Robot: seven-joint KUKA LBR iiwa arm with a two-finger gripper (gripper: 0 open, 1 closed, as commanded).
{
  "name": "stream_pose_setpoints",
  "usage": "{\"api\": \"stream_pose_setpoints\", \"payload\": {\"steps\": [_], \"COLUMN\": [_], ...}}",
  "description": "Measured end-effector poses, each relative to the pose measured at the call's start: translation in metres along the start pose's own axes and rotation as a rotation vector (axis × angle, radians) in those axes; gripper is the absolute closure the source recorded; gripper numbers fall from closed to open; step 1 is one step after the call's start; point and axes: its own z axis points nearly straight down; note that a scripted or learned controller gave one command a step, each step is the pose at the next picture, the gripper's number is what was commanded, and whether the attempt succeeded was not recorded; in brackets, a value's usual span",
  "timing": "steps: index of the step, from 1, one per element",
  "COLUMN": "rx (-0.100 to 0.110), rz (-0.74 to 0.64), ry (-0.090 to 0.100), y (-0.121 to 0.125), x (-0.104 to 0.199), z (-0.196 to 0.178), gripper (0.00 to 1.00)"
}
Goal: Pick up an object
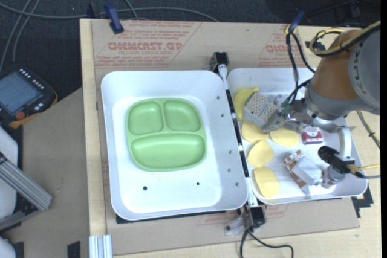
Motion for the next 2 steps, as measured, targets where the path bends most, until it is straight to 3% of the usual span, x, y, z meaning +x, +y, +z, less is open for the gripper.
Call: {"api": "stream_pose_setpoints", "payload": {"steps": [1,2], "rx": [-0.005,-0.001], "rz": [0.0,0.0], "ry": [-0.002,-0.001], "y": [0.001,-0.025], "x": [0.0,-0.004], "z": [-0.011,-0.08], "gripper": [1.0,1.0]}}
